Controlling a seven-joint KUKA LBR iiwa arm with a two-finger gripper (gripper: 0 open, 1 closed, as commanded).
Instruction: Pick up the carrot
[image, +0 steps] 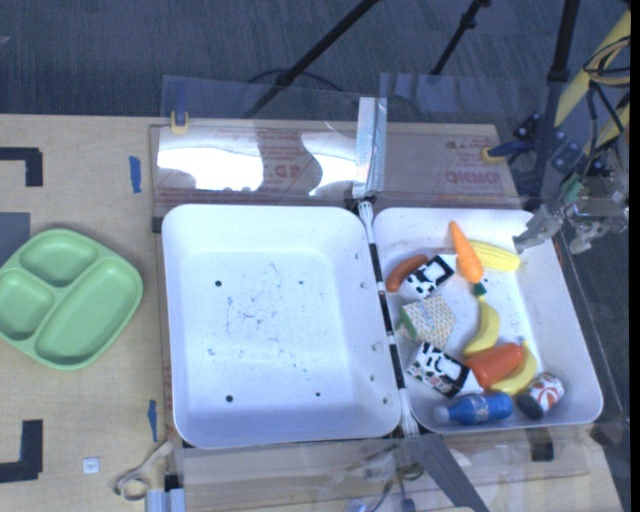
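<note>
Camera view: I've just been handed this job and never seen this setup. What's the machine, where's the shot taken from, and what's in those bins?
It is one fixed camera above the bench, looking down at a slant. The robot arm reaches in from the right; its hand sits at the right bin's upper right edge, holding nothing visible. That bin holds toys: the carrot near the top beside a yellow corn cob, a banana, a blue bottle and others. The left bin sits beside it. A green divided plate lies far left.
</note>
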